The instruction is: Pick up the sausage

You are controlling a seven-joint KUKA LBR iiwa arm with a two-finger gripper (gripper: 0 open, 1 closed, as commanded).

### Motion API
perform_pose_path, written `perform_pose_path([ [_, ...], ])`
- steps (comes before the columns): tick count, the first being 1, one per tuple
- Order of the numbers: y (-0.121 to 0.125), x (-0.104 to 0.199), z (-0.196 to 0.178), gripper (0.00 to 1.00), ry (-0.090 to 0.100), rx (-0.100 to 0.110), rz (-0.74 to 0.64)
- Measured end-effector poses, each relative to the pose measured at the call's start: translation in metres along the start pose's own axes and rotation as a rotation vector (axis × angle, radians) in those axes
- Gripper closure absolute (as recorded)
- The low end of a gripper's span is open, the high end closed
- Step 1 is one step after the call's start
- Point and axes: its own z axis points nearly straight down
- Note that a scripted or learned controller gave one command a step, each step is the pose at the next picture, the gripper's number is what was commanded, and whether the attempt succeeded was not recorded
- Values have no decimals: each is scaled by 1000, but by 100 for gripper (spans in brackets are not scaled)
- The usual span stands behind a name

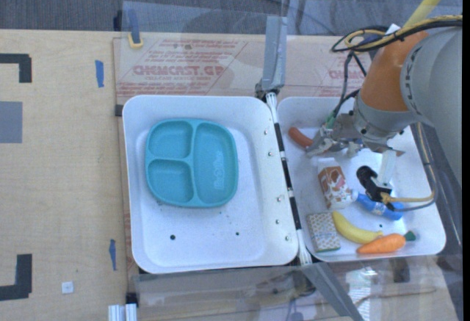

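The sausage (299, 137), short and reddish-orange, lies in the upper left corner of the right bin (429, 239), close to the divider between the bins. My gripper (325, 143) hangs low over that bin just to the right of the sausage, its metal tip almost level with the sausage's right end. Nothing shows between the gripper and the sausage, and the sausage rests on the bin floor.
Below the gripper in the right bin lie a small brown-and-white carton (334, 186), a speckled cracker block (323, 231), a banana (355, 229), a carrot (385, 243) and a blue item (378, 206). The left bin (220, 246) holds a teal divided plate (192, 164).
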Motion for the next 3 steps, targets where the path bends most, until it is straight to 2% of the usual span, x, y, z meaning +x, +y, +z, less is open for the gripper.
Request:
perform_pose_path([
  [1,18,17,0,0,-5,12,110],
  [2,15,17,-8,100,-6,27,110],
  [3,17,18,-10,0,-4,21,109],
])
